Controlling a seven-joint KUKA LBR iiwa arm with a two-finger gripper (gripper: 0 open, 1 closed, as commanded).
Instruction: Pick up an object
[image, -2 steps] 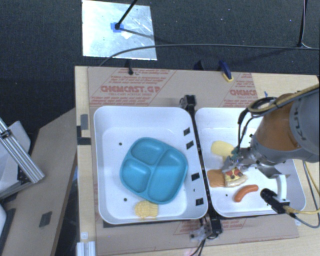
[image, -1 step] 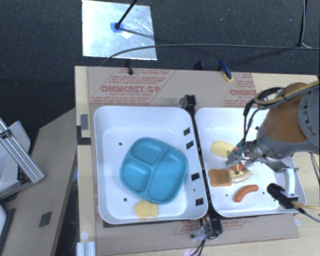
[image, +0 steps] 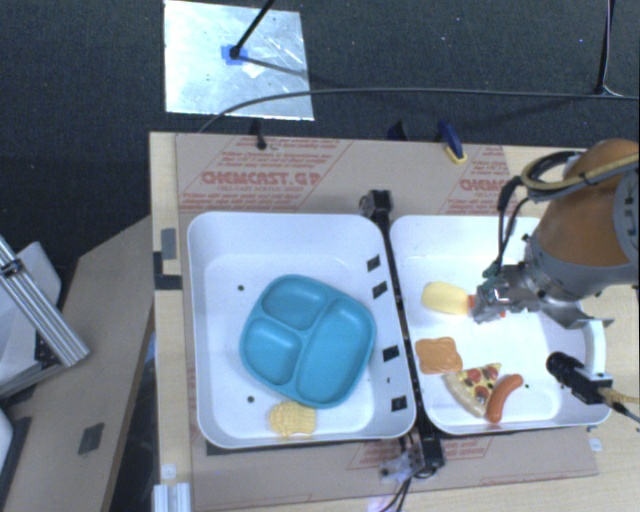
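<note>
In the right bin (image: 520, 235), the gripper (image: 487, 306) sits low just beside the right end of a pale yellow lemon-shaped piece (image: 445, 297); whether its fingers are open or closed cannot be told, and nothing shows between them. Below the yellow piece lies an orange toast-like piece (image: 438, 355), and next to that a pizza slice (image: 475, 383) with a red sausage (image: 502, 394) at its right edge. The arm (image: 592, 232) comes in from the right over this bin. The left bin (image: 215, 300) holds a blue sectioned plate (image: 308, 340), with a yellow corn piece (image: 292, 419) just below it.
</note>
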